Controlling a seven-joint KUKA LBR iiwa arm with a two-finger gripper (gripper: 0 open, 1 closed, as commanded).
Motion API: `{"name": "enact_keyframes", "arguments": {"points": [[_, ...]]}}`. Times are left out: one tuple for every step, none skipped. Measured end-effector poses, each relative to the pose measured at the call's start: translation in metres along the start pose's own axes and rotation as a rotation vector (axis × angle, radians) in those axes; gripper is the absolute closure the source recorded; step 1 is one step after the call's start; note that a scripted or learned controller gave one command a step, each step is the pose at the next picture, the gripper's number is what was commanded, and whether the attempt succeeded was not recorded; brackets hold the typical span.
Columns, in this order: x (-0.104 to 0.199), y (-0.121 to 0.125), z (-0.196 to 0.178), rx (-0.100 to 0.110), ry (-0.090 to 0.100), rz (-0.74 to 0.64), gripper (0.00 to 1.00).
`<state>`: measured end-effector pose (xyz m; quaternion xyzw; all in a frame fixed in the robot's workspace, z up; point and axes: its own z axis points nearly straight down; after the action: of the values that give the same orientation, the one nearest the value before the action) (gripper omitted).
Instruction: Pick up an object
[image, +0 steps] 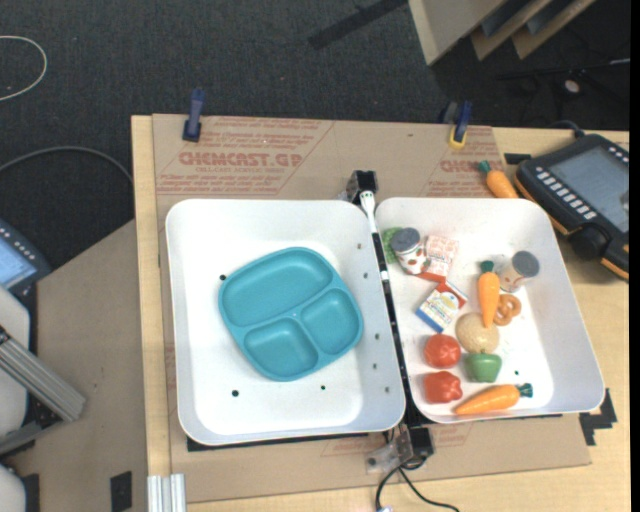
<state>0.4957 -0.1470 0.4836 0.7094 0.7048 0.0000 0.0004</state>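
Observation:
The right bin (560, 300) holds several toy foods. An upright carrot (488, 295) stands near its middle, and a second carrot (489, 399) lies along the front wall. Two red tomatoes (442, 351) (441, 386) sit at the front left, beside a tan potato (476, 333) and a green pepper (482, 366). A pretzel (507, 307), a grey-lidded can (519, 268), a small jar (405, 245), a pink-white packet (440, 251) and a blue-red carton (438, 305) lie further back. The left bin (190, 300) bears a teal three-compartment plate (290, 312).
A black and orange teach pendant (585, 195) lies on the bench at the right, past the right bin. An orange-handled tool (497, 182) rests behind that bin. Blue clamps (192, 115) (459, 122) hold the cardboard sheet at its back edge.

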Motion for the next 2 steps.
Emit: {"name": "enact_keyframes", "arguments": {"points": [[0.071, -0.006, -0.056, -0.010, 0.000, -0.015, 1.00], [0.142, -0.018, -0.052, 0.001, 0.002, -0.015, 1.00]]}}
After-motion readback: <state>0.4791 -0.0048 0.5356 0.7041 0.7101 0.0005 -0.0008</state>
